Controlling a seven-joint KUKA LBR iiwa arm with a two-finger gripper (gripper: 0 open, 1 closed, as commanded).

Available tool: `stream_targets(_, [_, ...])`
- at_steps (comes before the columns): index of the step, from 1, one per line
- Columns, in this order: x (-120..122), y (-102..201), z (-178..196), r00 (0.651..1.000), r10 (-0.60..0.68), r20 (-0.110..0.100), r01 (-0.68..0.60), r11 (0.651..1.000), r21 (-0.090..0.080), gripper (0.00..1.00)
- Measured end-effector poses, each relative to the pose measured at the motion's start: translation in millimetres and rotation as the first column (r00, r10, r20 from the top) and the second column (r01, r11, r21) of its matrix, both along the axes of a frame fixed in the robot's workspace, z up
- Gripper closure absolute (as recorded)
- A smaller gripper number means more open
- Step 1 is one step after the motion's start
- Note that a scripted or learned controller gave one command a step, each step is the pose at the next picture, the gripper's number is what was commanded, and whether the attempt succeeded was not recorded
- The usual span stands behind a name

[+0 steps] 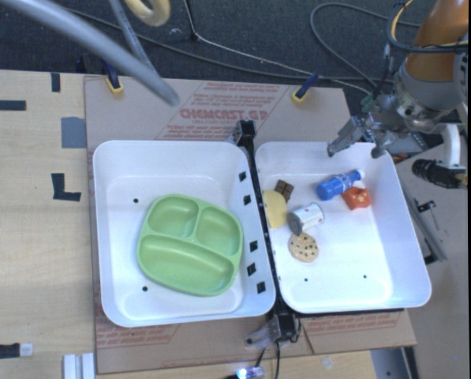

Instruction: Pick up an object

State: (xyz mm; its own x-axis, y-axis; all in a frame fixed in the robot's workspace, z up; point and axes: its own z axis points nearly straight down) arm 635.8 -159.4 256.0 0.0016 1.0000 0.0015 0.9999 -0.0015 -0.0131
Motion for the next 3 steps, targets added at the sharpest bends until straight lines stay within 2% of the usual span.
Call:
stream_targets(1, [2.2, 0.3, 7.2, 1.000, 0.003, 0.012, -0.003, 1.000, -0.002, 0.00])
stream_targets(2, [3.9, 6.8, -38.5, 1.000, 0.003, 0.008, -0.003, 1.000, -0.002, 0.00])
stream_targets(3, [5.5, 4.5, -102.8, 1.000, 0.003, 0.006, -0.003, 1.000, -0.002, 0.00])
